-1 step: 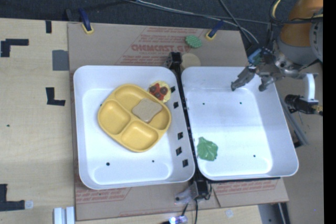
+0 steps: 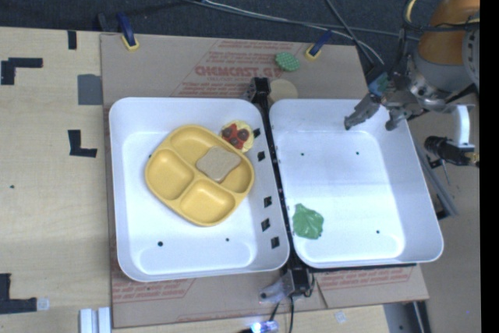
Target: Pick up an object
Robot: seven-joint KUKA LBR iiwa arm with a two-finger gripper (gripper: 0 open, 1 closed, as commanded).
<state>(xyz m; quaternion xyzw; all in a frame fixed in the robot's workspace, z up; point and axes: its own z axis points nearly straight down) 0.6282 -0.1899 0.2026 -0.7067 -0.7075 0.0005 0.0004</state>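
A green leafy piece (image 2: 308,222) lies in the right bin (image 2: 405,191), near its front left corner. In the left bin (image 2: 129,168) sits a yellow divided plate (image 2: 168,168) with a slice of bread (image 2: 217,163) in one compartment. A small red and dark item (image 2: 237,135) rests at the plate's far right edge. My gripper (image 2: 374,115) hangs over the right bin's far right corner, fingers spread open with nothing between them, well away from the green piece.
A small green item (image 2: 287,60) lies on the cardboard behind the bins. Black cables run across the dark surface at the back. A black clip row (image 2: 267,199) joins the two bins along the middle.
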